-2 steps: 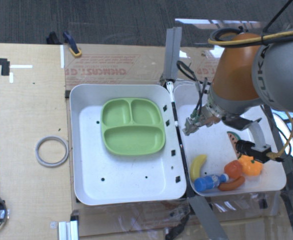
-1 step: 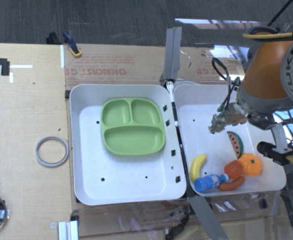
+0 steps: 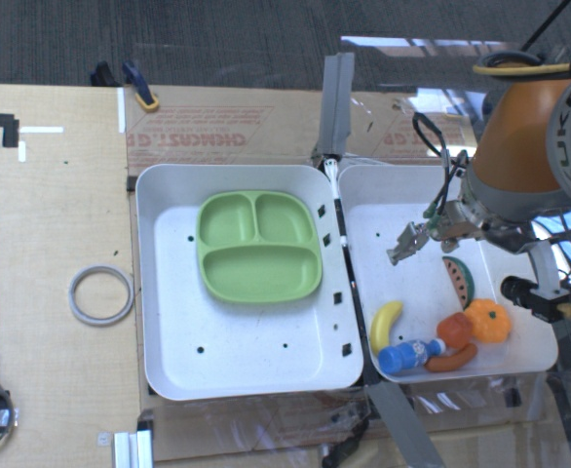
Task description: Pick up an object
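We find the watermelon slice (image 3: pixel 458 279) in the right bin (image 3: pixel 383 213), just right of and below the hand (image 3: pixel 409 244). The hand hovers with fingers slightly parted, gripping nothing. Banana (image 3: pixel 385 324) lies nearer the front.

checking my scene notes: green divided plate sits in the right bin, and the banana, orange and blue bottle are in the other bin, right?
Not quite. The camera view shows the green divided plate in the left bin; the banana, orange and blue bottle lie in the right bin.
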